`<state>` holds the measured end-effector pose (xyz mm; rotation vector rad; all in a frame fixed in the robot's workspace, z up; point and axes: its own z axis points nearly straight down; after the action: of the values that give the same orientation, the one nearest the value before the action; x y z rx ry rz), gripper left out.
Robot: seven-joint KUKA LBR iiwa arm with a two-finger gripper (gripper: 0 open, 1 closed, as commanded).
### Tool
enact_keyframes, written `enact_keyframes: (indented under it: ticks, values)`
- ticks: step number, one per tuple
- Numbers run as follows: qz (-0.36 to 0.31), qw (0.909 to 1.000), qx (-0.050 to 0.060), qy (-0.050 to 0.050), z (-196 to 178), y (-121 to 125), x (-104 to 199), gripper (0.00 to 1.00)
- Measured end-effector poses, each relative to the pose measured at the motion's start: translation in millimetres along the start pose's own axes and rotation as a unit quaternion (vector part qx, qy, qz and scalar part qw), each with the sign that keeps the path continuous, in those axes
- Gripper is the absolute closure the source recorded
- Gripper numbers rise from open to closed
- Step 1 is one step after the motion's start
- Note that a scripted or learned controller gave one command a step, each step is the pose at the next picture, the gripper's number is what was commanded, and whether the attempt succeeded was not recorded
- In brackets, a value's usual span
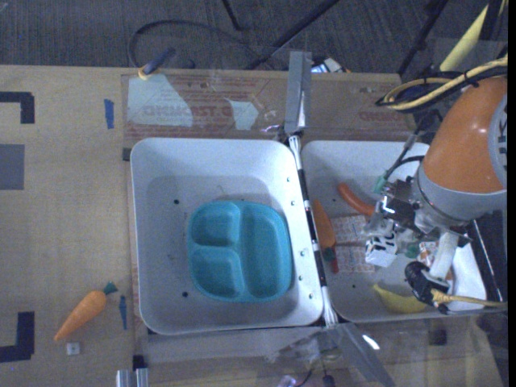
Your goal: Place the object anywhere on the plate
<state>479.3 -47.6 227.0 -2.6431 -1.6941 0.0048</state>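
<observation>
The arm reaches in from the right, its orange band above the right bin point(355, 293), with the gripper point(385, 244) low over that bin's middle. A teal divided plate point(239, 249) lies in the left bin point(153, 216), long axis running bottom-left to top-right.

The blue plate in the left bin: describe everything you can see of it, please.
The blue plate is a teal, rounded-rectangle tray that looks like moulded plastic. Raised ridges split it into three compartments: two smaller ones on the picture's left, one above the other, and a long one on the right. It lies flat, right way up, on the floor of the left bin, a little toward the bin's near right corner. Nothing lies in any compartment, and it touches nothing but the bin floor.
</observation>
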Motion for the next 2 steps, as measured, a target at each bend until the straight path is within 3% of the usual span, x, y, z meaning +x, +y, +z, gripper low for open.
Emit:
enact_keyframes:
  ticks: [1, 2]
  values:
    - [-0.136, 0.9907, 0.000, 0.000, -1.5, -35.4, 75.8, 1.00]
    - [-0.216, 0.9765, -0.001, 0.000, -8.3, -30.3, 66.3, 1.00]
